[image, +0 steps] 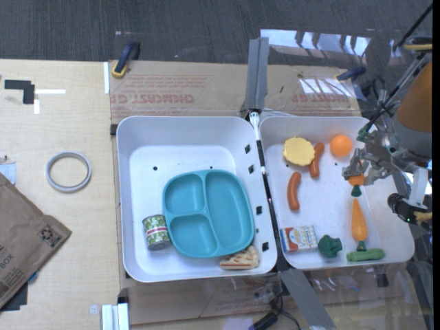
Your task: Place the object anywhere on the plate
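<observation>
Camera view from above — the claw [359, 170] hangs over the right bin [405, 249], clenched on a small orange piece [355, 180]; teal plate [208, 212] sits left.

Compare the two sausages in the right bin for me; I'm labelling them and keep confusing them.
The longer sausage lies in open floor, near upright in view; the shorter sausage sits higher, tilted, beside the yellow round food. The longer looks lighter orange-red. Both are slim, reddish and lie flat.
</observation>
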Action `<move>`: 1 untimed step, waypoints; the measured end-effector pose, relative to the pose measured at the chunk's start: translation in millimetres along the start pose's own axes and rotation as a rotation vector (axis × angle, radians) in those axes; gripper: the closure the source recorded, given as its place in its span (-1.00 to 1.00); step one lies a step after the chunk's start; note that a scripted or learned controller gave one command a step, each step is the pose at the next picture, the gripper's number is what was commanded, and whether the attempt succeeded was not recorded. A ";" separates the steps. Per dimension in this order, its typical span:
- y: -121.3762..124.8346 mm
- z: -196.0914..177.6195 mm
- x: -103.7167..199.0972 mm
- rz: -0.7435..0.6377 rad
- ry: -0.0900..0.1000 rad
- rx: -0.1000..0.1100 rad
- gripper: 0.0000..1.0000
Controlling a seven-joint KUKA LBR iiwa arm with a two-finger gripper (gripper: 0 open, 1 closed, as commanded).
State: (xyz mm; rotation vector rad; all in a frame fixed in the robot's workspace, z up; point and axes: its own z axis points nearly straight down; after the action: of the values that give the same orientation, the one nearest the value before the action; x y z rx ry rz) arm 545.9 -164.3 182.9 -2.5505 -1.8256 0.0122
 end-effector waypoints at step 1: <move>-48.8 -1.2 54.9 -0.127 0.001 -0.001 1.00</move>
State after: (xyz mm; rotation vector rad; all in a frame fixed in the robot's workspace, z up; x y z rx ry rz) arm 517.5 -96.6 184.3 -2.4289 -1.9837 0.0101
